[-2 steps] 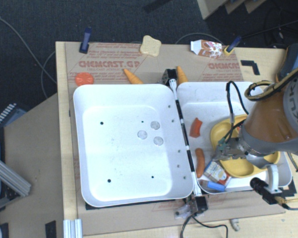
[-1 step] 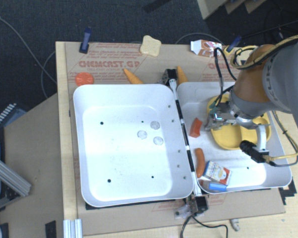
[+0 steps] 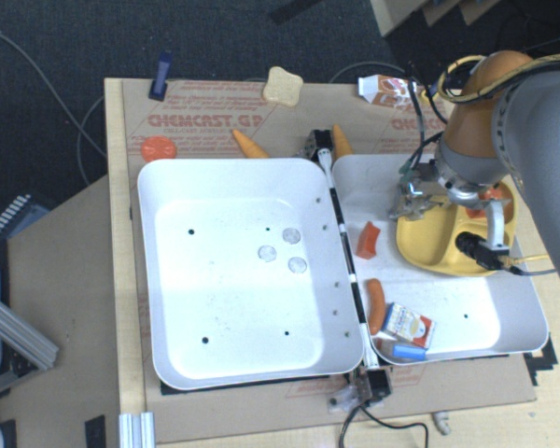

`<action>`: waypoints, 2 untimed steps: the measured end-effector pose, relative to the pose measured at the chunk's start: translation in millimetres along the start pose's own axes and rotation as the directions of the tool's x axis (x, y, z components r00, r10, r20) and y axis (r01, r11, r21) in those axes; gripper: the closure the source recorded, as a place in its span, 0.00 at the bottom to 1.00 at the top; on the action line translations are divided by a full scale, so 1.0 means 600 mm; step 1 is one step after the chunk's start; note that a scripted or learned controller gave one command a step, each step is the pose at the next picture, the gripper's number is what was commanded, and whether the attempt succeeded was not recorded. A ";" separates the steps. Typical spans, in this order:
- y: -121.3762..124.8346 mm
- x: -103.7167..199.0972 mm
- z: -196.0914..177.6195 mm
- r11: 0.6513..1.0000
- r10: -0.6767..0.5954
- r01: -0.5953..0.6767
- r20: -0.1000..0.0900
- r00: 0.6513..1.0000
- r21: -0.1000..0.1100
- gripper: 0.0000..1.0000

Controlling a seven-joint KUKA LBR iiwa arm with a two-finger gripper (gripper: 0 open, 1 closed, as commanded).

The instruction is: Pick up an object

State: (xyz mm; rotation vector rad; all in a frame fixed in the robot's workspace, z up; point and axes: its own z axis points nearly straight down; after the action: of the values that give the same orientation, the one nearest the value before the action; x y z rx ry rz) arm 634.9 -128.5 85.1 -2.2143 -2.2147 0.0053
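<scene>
Gripper (image 3: 418,203): low over the yellow bowl's (image 3: 434,245) rim in the right bin (image 3: 513,315); grasp state cannot be told
Nearby: orange block (image 3: 368,240); sausage (image 3: 376,304)

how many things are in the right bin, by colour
yellow: 1, the bowl
orange-red: 2, the block and the sausage
red and white: 1, the carton
blue: 1, the tube
total: 5; anything under the arm is hidden

Pretty bright and even from my end. The left bin (image 3: 233,269) glares nearly blown-out white, the floor (image 3: 65,26) stays dim, and the arm (image 3: 532,129) looks soft up close.
</scene>
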 end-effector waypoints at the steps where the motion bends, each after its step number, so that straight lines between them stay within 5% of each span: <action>1: -0.063 0.054 -0.001 1.000 -0.001 0.001 0.004 1.000 -0.012 0.00; 2: 0.051 -0.004 -0.001 1.000 0.003 -0.003 -0.001 1.000 0.002 0.00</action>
State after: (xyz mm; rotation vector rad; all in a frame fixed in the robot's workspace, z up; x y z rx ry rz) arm 665.2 -131.2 85.5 -2.2163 -2.2095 0.0072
